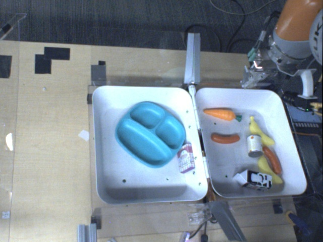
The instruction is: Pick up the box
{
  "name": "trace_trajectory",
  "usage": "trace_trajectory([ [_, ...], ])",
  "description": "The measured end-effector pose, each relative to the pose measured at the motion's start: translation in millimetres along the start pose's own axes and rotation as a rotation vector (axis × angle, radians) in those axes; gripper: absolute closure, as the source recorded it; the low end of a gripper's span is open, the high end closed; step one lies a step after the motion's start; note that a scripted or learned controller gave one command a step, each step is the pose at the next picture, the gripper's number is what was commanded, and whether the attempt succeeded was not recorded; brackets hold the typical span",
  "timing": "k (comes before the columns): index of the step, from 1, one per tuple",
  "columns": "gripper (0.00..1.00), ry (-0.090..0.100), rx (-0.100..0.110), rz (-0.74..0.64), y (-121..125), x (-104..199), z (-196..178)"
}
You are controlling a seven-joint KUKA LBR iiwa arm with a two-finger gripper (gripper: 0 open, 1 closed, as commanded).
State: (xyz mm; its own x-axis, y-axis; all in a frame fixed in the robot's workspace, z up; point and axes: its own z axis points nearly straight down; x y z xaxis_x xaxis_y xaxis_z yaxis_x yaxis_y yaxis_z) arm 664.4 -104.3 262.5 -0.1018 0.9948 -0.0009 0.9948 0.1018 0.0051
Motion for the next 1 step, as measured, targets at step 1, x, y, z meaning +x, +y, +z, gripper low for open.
trace_trajectory([
  [1, 1.0, 0.0, 0.0, 0.13, -25.6, -0.4, 77.5],
])
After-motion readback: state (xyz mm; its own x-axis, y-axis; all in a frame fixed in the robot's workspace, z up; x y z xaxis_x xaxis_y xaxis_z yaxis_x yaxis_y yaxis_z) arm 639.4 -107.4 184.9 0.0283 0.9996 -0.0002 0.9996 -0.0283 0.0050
